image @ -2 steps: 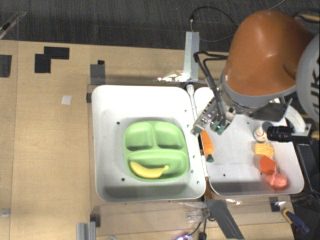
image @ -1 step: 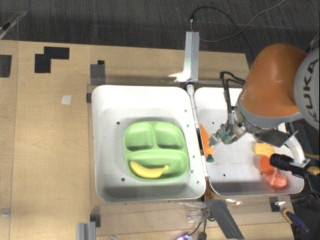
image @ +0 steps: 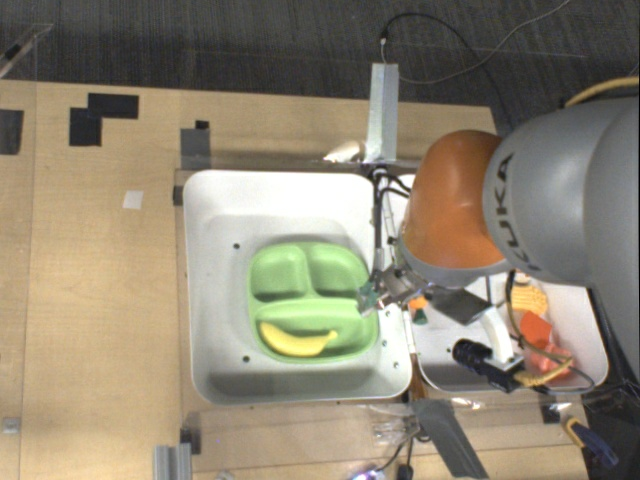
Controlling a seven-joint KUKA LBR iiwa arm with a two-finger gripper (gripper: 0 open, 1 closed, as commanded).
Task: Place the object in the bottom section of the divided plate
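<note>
A green divided plate (image: pixel 305 268) lies in the left white bin (image: pixel 215 268). A yellow banana (image: pixel 296 341) rests in the plate's bottom section, curved along its lower rim. My gripper (image: pixel 374 296) hangs at the plate's right edge, above the rim between the two bins, a little to the right of and above the banana. Nothing shows between its fingers. The grey arm with its orange band covers much of the right bin.
The right bin (image: pixel 590 328) holds several small things in orange, yellow and red (image: pixel 535 333) at its right side, partly hidden by the arm. A metal post (image: pixel 383 113) stands behind the bins. Bare bin floor surrounds the plate on the left.
</note>
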